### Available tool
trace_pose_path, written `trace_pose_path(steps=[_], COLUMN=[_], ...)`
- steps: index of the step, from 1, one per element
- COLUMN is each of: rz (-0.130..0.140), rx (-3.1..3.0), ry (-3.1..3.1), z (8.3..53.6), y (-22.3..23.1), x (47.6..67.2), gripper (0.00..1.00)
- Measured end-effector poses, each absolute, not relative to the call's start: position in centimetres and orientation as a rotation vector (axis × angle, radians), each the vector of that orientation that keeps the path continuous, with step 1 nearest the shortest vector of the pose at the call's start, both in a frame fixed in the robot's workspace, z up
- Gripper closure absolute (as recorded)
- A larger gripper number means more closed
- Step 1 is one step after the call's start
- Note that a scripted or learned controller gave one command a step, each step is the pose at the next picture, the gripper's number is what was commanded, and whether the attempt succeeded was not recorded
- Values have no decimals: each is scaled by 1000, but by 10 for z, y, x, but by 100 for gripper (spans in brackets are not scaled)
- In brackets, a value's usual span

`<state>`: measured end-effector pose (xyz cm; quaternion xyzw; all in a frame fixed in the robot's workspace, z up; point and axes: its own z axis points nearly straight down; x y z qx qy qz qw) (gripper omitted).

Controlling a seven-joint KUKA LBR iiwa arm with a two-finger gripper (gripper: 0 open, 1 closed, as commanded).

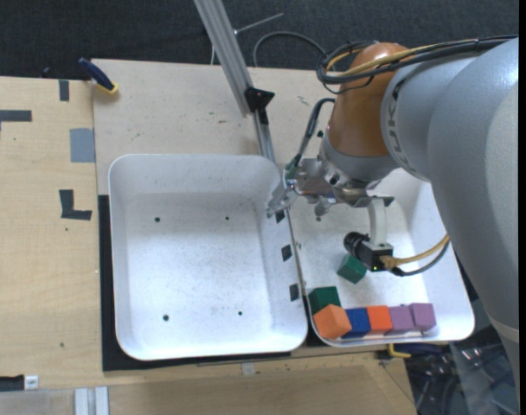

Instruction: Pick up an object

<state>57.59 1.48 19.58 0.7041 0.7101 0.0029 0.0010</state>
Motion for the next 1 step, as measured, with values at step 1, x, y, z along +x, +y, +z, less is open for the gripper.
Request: trace_pose_path(steps=[1], rz=[1], rx=[2214], ry=[2233], z=[191], y=[78], x=[582], gripper=[0])
